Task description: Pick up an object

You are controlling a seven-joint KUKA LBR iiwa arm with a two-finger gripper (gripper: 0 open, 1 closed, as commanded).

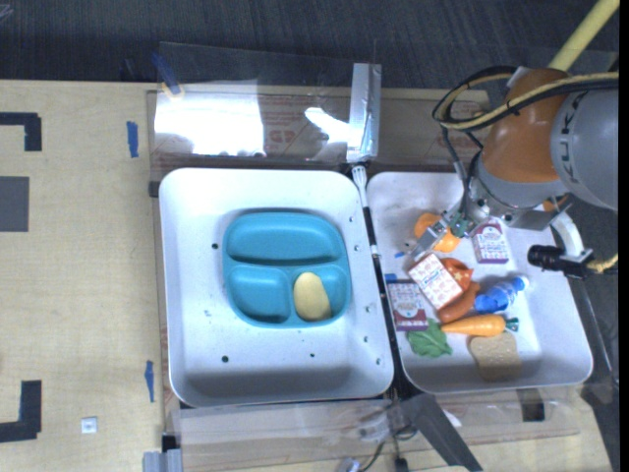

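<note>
My gripper (458, 224) hangs low over the upper middle of the right bin (570, 357), reaching in from the right. Just under and left of it lies an orange toy (429, 227). Beside it are a small pink-and-white carton (490, 243) and a tilted red-and-white carton (434, 280). Below these lie a blue bottle (498, 294), a carrot (479, 325), a bread slice (494, 353), a green leaf (428, 340) and a purple-edged box (406, 304). I see nothing clearly held.
The left bin (187, 293) holds a blue divided tray (265, 254) with a yellow oval object (312, 296) in its lower right compartment. A clear plastic panel (256, 116) stands behind the bins. Cables (472, 96) loop above the arm.
</note>
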